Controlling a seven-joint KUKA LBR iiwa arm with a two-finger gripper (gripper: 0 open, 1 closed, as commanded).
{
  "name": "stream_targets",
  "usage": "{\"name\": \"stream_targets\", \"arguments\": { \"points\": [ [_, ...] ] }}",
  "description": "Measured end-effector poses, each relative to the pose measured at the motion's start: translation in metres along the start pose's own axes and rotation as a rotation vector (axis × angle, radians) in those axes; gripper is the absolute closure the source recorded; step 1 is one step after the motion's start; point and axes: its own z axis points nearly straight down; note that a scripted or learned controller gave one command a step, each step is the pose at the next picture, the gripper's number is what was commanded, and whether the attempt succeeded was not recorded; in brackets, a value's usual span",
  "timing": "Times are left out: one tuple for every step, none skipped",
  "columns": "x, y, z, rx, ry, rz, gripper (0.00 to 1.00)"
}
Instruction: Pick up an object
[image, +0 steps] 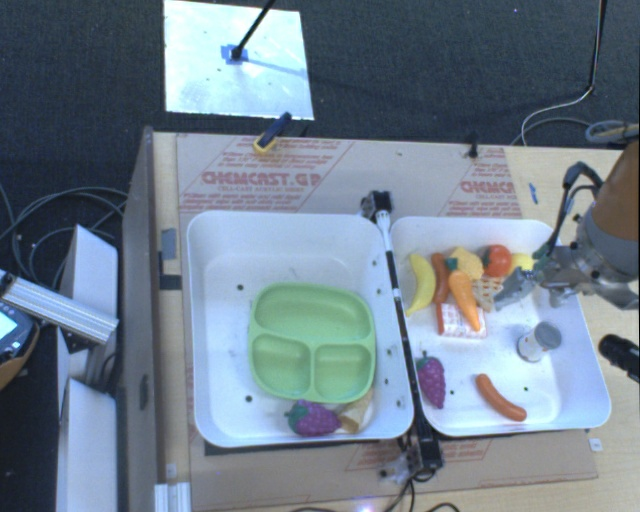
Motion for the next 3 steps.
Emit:
{"name": "stream_targets", "arguments": {
  "points": [
    [0.019,0.113,0.072,0.002,0.001,-0.001,0.0],
    [0.059,0.131,0.139,-0.009,0.0,-0.003,0.0],
    [0.059,0.132,0.128,-0.011,-0.001,-0.005,1.0]
  ]
}}
